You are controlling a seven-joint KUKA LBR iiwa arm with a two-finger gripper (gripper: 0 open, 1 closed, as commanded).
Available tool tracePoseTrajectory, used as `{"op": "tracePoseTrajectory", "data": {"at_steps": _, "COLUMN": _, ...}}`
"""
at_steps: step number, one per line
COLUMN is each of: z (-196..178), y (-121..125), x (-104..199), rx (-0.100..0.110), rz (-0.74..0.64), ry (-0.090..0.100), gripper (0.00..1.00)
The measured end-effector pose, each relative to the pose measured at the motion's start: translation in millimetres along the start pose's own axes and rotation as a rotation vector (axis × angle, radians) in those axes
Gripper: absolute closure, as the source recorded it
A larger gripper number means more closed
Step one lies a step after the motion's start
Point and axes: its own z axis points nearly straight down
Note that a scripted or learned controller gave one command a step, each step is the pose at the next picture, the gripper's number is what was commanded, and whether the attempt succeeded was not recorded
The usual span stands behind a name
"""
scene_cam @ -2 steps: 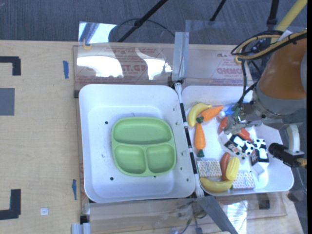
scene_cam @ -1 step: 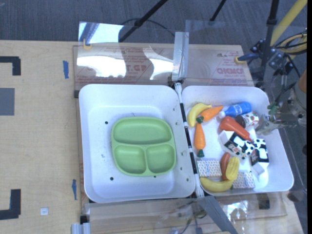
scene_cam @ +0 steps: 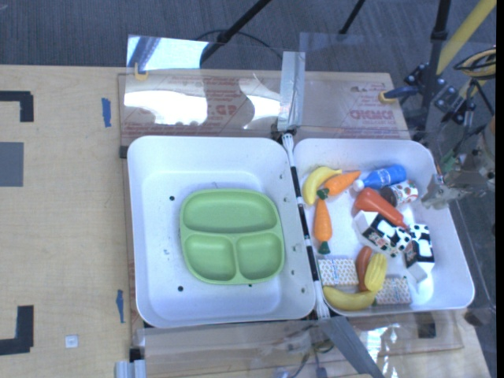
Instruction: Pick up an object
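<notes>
The right bin (scene_cam: 449,282) holds a heap of toy food. A yellow banana (scene_cam: 316,182) and an orange carrot (scene_cam: 342,182) lie at its far left, with a blue bottle (scene_cam: 384,175) beside them. A red-orange pepper (scene_cam: 378,204) lies in the middle, and a second carrot (scene_cam: 322,223) lies lengthwise near the left wall. Two black-and-white patterned pieces (scene_cam: 384,233) (scene_cam: 418,245) sit at the centre right. Another banana (scene_cam: 349,298) lies along the front wall. My gripper (scene_cam: 438,194) is a dim grey shape at the bin's right rim, just right of the bottle and apart from every toy.
The left bin (scene_cam: 150,211) holds a green divided plate (scene_cam: 232,236). A corn cob (scene_cam: 376,272), a reddish sausage (scene_cam: 362,263) and two speckled wafers (scene_cam: 338,272) (scene_cam: 394,290) crowd the right bin's front. Tripod legs and cables stand behind the bench at the far right.
</notes>
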Motion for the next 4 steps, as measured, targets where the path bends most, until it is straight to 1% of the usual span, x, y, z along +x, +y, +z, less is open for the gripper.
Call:
{"op": "tracePoseTrajectory", "data": {"at_steps": 1, "z": -42, "y": 10, "x": -10, "rx": 0.000, "rz": 0.066, "ry": 0.000, "gripper": 1.00}}
{"op": "tracePoseTrajectory", "data": {"at_steps": 2, "z": -14, "y": 38, "x": -17, "rx": 0.000, "rz": 0.140, "ry": -0.001, "gripper": 1.00}}
{"op": "tracePoseTrajectory", "data": {"at_steps": 3, "z": -18, "y": 80, "x": -12, "rx": 0.001, "rz": 0.254, "ry": 0.000, "gripper": 1.00}}
{"op": "tracePoseTrajectory", "data": {"at_steps": 4, "z": -18, "y": 80, "x": -12, "rx": 0.001, "rz": 0.253, "ry": 0.000, "gripper": 0.00}}
